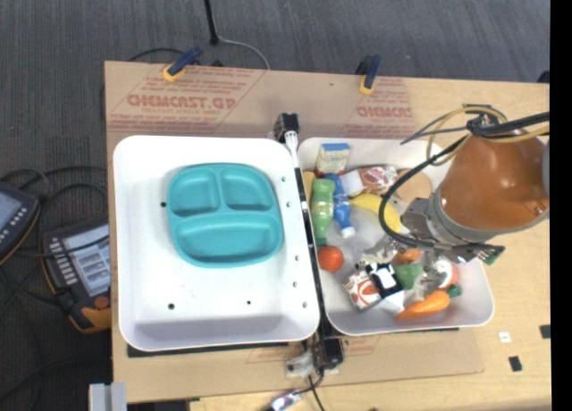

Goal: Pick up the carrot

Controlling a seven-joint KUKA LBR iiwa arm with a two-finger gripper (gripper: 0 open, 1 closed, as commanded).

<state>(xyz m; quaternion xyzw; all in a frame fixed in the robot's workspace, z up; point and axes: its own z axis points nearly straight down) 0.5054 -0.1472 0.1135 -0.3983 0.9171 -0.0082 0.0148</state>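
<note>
Grey carpet surrounds a brown board-topped bench [223, 101] bearing two white bins. From the overhead camera, the left bin [143, 311] holds a teal divided tray [225, 214]; the right bin [478, 311] is crowded with toy groceries. The carrot [424, 305] lies near its front wall, just below the gripper [420, 275] — whether the gripper is wide or narrow I cannot tell. Probably light, stiff, smooth plastic — best grasped across its thicker middle, since the tapered end could slip.

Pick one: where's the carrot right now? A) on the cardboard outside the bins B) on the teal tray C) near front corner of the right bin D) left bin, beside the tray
C: the carrot lies in the right bin, near its front edge, below the gripper.
</note>
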